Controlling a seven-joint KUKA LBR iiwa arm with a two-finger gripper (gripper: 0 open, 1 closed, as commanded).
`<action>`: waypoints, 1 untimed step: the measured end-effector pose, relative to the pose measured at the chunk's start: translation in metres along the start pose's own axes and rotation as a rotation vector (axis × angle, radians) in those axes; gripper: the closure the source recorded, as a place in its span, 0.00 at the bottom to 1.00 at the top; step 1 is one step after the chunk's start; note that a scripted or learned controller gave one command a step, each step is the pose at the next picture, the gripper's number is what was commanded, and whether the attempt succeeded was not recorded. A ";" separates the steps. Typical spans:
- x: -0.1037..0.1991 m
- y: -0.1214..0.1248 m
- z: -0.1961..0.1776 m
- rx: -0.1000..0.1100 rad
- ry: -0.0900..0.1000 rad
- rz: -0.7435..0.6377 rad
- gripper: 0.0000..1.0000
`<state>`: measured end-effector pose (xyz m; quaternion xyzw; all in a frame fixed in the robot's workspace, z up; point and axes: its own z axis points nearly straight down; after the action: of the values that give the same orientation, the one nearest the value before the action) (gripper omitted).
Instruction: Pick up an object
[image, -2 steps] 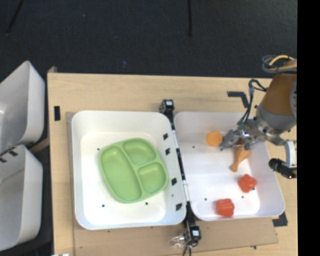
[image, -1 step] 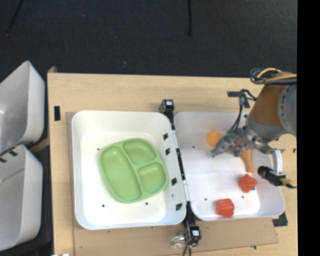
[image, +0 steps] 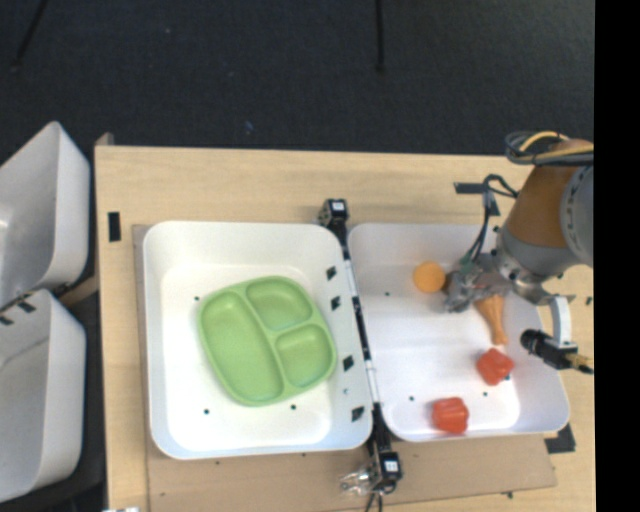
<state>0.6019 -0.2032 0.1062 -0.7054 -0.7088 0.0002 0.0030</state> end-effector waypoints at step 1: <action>0.006 -0.002 -0.057 -0.005 -0.005 0.001 1.00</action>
<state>0.5999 -0.1974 0.1636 -0.7059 -0.7083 0.0000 -0.0006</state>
